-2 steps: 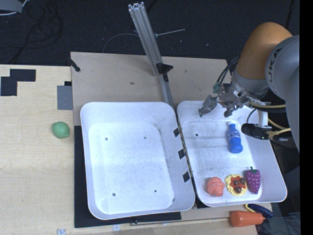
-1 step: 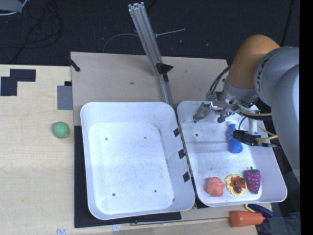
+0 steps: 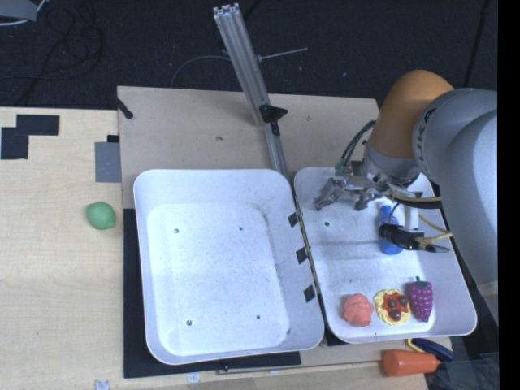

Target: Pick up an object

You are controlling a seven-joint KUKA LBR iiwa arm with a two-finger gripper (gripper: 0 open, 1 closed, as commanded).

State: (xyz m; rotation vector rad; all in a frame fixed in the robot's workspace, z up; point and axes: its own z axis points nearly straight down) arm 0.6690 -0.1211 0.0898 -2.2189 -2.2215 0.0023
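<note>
Metal gripper (image 3: pixel 345 192), grip unclear, over smooth right bin (image 3: pixel 455 319); knobbly purple grapes (image 3: pixel 420 297) near its front rim

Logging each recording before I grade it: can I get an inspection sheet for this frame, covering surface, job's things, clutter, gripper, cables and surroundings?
Surface: pale wooden bench bearing two shallow white bins, left bin and right bin, side by side.
Job's things: pink lumpy toy, yellow round toy with red centre and purple grape bunch toy in a row along the right bin's near edge; blue object further back, partly hidden.
Clutter: green ball on the bench left of the bins; orange carrot-shaped toy outside the right bin's near edge.
Gripper: gripper over the right bin's far end, nothing seen between its fingers.
Cables: dark cables by the wrist.
Surroundings: slanted aluminium bar; dark floor.
</note>
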